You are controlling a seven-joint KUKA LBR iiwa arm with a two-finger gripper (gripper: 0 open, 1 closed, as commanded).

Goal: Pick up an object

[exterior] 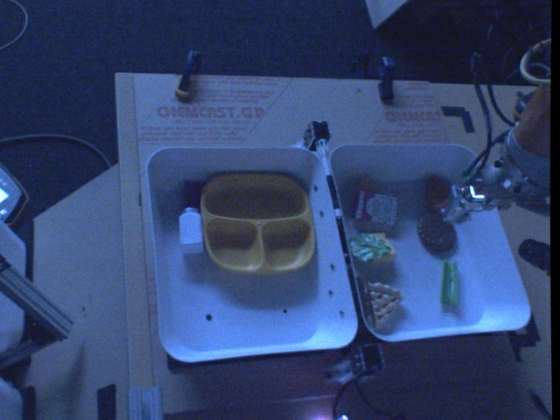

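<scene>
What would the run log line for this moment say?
gripper: right bin, above brown items | grasp: unclear | yellow tray: left bin

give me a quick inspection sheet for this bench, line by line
surface: pale bench bearing two shallow white bins, the left bin and the right bin, side by side; lighting is dim and blue.
job's things: right bin holds a pink box, a green and yellow item, a wedge-shaped item, a green stick and two dark round items.
clutter: left bin holds a yellow divided tray with a small white bottle beside its left edge.
grippers: end effector low over the right bin's far right part, near the dark round items; nothing visibly held.
cables: dark cables along the arm, a thin cable on the floor at left.
surroundings: two clamps on the bench's far edge; dark floor.
</scene>
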